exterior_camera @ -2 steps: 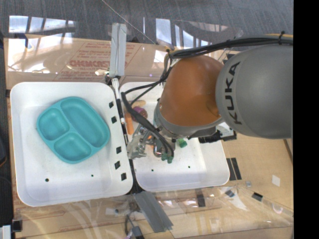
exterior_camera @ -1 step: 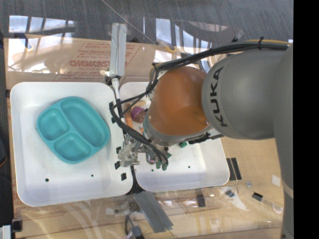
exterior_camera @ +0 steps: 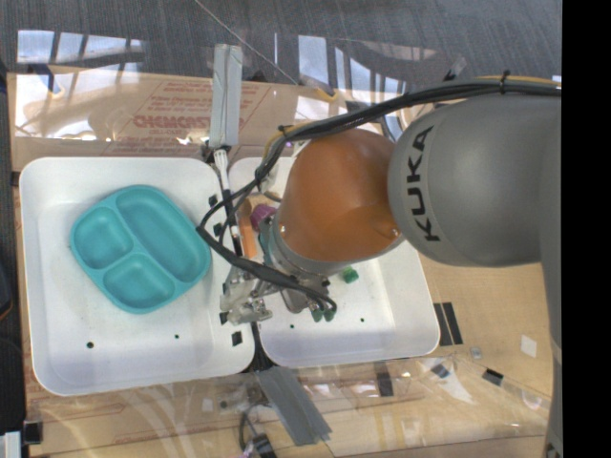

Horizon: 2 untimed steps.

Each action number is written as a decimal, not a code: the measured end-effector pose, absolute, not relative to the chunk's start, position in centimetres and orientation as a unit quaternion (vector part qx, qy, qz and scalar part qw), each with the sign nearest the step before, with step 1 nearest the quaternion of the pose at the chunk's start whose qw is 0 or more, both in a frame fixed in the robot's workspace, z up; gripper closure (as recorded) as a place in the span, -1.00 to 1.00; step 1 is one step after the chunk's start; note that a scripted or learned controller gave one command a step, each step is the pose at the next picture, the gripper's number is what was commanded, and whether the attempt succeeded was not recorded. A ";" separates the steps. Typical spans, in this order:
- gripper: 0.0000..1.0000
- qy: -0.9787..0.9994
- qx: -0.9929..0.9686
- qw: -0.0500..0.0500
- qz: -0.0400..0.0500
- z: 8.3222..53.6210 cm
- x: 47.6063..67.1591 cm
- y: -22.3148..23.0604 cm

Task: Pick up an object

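— Camera view first: what is on the tabletop (exterior_camera: 496, 351)?

— Two shallow white bins with rounded corners and a smooth, faintly glossy surface. The left bin (exterior_camera: 57, 284) carries a teal plate (exterior_camera: 140, 247), a matte plastic tray of rounded outline with three moulded compartments, lying flat and tilted on the diagonal. The right bin (exterior_camera: 401, 294) is largely covered by the arm.

— Describe the arm.

— Smooth grey shell (exterior_camera: 487, 179) with dark lettering, then a bulging, satin orange band (exterior_camera: 339, 198) above the wrist. Black cables (exterior_camera: 382, 111) arc over it from the right and loop down along the seam between the bins.

— And the gripper?

— The gripper (exterior_camera: 250, 305) is a cluster of pale metal parts low at the inner edge of the right bin, just over the dividing rims. Whether it is wide or narrow I cannot tell; the wrist and cables hide too much.

— Where are things to pick up?

— In the right bin, small pieces peek out around the wrist: a purple object (exterior_camera: 260, 216) and an orange object (exterior_camera: 249, 239) touching or nearly so, just above the gripper; a small green piece (exterior_camera: 350, 276) to its right, under the orange band's edge. Their shapes are mostly hidden. Nothing shows between the gripper's parts. The teal plate lies well to its left, across the rims.

— Anything else?

— A brown cardboard sheet (exterior_camera: 162, 113) with red print lies behind the bins, and a grey bar (exterior_camera: 225, 98) stands over it.
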<state>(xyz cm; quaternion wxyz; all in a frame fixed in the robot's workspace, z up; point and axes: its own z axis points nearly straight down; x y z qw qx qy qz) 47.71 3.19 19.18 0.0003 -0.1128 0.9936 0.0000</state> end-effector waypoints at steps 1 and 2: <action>1.00 1.000 -0.026 0.002 0.000 19.2 48.3 4.2; 1.00 0.986 0.166 0.002 0.000 19.2 48.6 3.0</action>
